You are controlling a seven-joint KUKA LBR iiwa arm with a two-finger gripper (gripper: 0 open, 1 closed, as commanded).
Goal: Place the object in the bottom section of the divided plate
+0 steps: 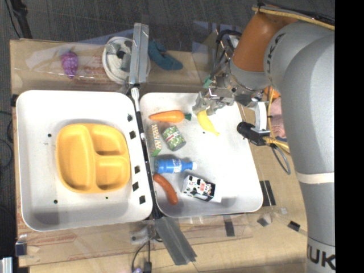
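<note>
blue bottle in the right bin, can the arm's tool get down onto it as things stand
Probably yes. The small blue plastic bottle lies flat and uncovered, with gaps to the red sausage and green packet. The tool is near the yellow banana.

Arm [307,112]: fat light-grey cylindrical links, smooth casing, with a broad orange band [256,41] above the wrist and a thin pale seam ring lower on the big link. Part of the black KUKA lettering [321,259] shows at the base end. Wrist end carries a small metal-grey gripper [206,102] with greenish bits, black cables looped over it, and a black module on a bracket beside it.
</note>
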